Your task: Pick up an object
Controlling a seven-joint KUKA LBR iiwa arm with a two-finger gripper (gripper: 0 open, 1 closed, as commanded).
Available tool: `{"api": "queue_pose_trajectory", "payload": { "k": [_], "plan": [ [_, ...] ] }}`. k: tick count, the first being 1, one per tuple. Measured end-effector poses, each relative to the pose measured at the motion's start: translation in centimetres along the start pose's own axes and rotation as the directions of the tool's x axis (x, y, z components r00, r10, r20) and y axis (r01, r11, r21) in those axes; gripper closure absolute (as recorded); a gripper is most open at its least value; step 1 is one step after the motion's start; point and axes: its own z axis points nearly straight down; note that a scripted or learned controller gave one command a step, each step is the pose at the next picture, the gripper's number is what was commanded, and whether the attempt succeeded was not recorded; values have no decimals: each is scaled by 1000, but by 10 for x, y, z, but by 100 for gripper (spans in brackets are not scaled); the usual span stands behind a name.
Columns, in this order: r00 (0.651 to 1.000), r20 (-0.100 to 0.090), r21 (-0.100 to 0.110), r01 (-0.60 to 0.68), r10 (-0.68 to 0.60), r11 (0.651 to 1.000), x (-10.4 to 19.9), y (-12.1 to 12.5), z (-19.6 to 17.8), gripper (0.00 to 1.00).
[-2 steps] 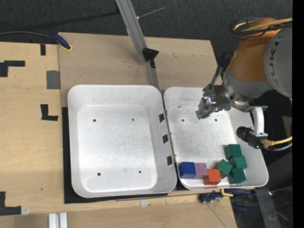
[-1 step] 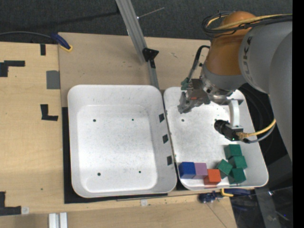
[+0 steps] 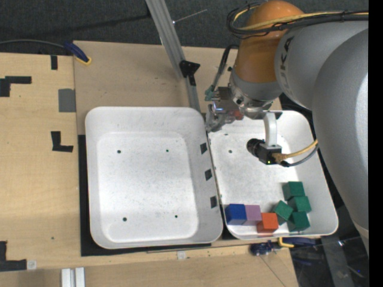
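Small blocks lie bunched along the near edge of the right bin (image 3: 239, 166): a blue block (image 3: 236, 213), a purple block (image 3: 253, 212), an orange block (image 3: 268, 222) and several green blocks (image 3: 294, 190) toward the near right corner. My gripper (image 3: 213, 119) hangs under the orange-banded wrist at the far left corner of the right bin, close to the wall shared by the two bins. It is well away from the blocks, and I see nothing in it.
The left bin (image 3: 99, 160) lies beside the right one. A slanted metal pole (image 3: 168, 36) runs down to the bins' far junction. A black module with a cable (image 3: 264, 150) hangs over the right bin. The big grey arm covers the right side.
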Motion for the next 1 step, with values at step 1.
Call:
{"api": "queue_pose_trajectory", "payload": {
  "k": [1],
  "plan": [
    [1000, 0, 2, 0, 0, 1000, 52, 9, 12, 100]
  ]
}}
